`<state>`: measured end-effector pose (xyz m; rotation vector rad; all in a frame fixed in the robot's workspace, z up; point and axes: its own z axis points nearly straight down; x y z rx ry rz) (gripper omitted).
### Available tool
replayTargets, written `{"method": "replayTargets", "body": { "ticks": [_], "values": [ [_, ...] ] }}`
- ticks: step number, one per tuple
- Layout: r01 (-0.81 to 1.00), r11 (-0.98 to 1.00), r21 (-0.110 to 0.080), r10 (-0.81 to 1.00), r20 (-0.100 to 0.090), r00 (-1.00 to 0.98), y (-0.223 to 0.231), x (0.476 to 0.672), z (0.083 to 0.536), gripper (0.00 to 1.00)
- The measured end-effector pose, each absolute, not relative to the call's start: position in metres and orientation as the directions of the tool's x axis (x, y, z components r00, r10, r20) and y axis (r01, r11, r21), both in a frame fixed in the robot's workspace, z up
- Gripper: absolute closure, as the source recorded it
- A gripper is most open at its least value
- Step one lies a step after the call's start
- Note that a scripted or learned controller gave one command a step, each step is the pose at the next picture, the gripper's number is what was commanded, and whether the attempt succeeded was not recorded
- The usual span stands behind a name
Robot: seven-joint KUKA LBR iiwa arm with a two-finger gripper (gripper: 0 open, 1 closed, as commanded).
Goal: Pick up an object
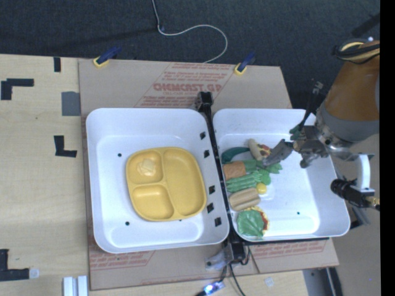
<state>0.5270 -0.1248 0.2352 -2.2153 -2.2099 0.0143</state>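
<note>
I judged the approach step underway: the gripper (276,153) hung just right of the green leafy toy food (259,172), jaws' state indiscernible, so I needed to descend onto it next.

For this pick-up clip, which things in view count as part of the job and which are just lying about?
Part of the job:
- gripper, reaching into the right bin
- toy food pile: hot dog, green leafy piece, orange piece, green pieces

Lying about:
- yellow divided plate in the left bin
- white cable
- cardboard sheet
</note>
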Motion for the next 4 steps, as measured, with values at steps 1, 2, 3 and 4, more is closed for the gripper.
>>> {"method": "replayTargets", "body": {
  "ticks": [1,2,3,4],
  "values": [
    [1.0,0.001,-0.002,1.0,0.001,-0.001,-0.124,0.53,0.242,0.0],
    [1.0,0.0,-0.005,1.0,0.0,0.0,-0.129,0.534,0.195,0.0],
    [1.0,0.0,-0.008,1.0,0.002,0.0,-0.124,0.524,0.136,0.0],
    [1.0,0.0,-0.003,1.0,-0.001,0.0,-0.124,0.523,0.083,0.0]
  ]
}}
